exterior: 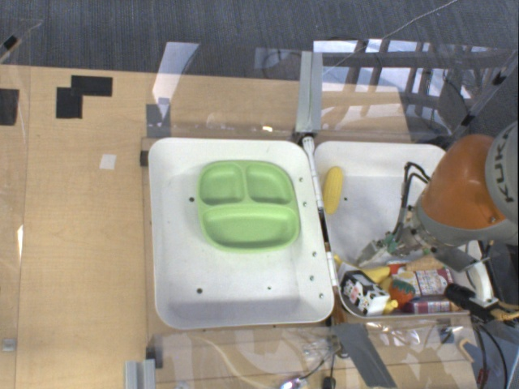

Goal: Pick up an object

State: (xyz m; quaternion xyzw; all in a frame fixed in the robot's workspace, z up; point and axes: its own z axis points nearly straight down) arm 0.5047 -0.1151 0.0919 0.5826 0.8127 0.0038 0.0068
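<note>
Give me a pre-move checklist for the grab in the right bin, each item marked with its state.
1. Gripper is over the right bin: ok.
2. Gripper sits above the pile of small objects at the bin's near edge: ok.
3. An object is between the fingers: cannot tell.
4. Yellow banana-like piece lies apart from the pile, free to reach: ok.
5. Green divided plate rests in the left bin, away from the arm: ok.
</note>
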